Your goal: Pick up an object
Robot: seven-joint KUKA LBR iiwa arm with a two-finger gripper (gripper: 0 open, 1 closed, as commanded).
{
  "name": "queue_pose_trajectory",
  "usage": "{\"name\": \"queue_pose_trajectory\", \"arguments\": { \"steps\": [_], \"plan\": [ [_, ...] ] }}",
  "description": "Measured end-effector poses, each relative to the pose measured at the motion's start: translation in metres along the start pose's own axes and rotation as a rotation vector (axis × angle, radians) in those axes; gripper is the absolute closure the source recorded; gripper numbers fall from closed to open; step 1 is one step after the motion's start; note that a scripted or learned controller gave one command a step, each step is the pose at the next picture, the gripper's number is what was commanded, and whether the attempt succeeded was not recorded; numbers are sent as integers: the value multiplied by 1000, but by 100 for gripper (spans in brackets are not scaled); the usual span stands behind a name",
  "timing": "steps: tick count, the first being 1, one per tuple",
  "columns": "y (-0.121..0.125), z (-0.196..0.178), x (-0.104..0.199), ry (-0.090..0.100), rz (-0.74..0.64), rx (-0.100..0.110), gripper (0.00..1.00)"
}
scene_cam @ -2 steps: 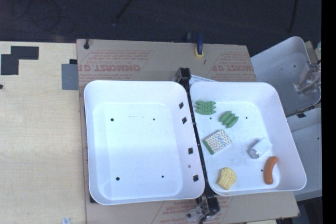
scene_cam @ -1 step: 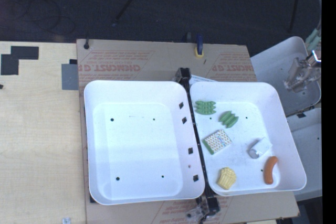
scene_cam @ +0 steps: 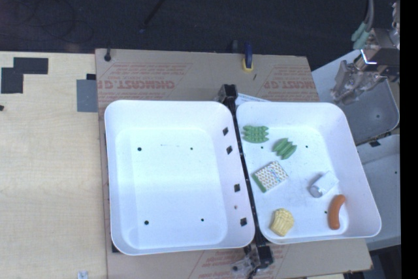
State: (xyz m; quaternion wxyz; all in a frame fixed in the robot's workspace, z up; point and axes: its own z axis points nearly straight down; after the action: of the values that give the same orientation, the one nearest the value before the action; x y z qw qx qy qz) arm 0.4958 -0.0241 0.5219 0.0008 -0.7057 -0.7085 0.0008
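While the claw (scene_cam: 349, 78), grip unreadable, hangs beyond the right bin (scene_cam: 353, 140), toys lie inside.

Both white bins, the left bin (scene_cam: 124, 140) and the right bin (scene_cam: 346, 134), are looking like smooth plastic with a soft sheen. Under them a brown cardboard sheet (scene_cam: 170, 75) is lying matt and printed. The bench top (scene_cam: 46, 173) is showing pale wood grain. The yellow corn cob (scene_cam: 282, 222) is appearing bumpy, the orange sausage (scene_cam: 336, 212) smooth and slightly glossy.

Six objects (scene_cam: 271, 176) lie in right bin (scene_cam: 349, 134).
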Motion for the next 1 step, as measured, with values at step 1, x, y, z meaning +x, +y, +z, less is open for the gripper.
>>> {"name": "queue_pose_trajectory", "arguments": {
  "steps": [1],
  "plan": [
    [25,13,33,0,0,3,100]
  ]
}}
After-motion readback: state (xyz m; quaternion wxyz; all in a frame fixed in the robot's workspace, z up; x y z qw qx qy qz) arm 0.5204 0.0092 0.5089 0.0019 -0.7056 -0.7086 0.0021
